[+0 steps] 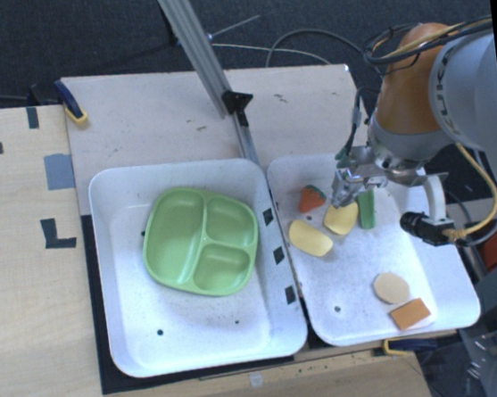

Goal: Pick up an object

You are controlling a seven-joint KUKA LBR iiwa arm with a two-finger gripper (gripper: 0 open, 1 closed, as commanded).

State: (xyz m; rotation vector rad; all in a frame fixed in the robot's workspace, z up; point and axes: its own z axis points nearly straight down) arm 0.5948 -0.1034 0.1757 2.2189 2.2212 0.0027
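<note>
Hovering low in right bin (441, 300), gripper (348, 192) right above yellow piece (342, 219). Cannot tell finger state. Green stick (366, 208) and orange-red piece (311, 199) crowd target; second yellow piece (310, 238) just beside. Risk: clipping neighbour, nudging target aside, closing on nothing.

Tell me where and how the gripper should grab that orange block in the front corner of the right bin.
Probably take the orange block from straight above, closing across its shorter sides. It lies flat and slightly turned, so the fingers would need rotating to match its edges. The tan round piece sits close behind it and the right bin wall is near, so closing along its other direction looks tighter.
</note>
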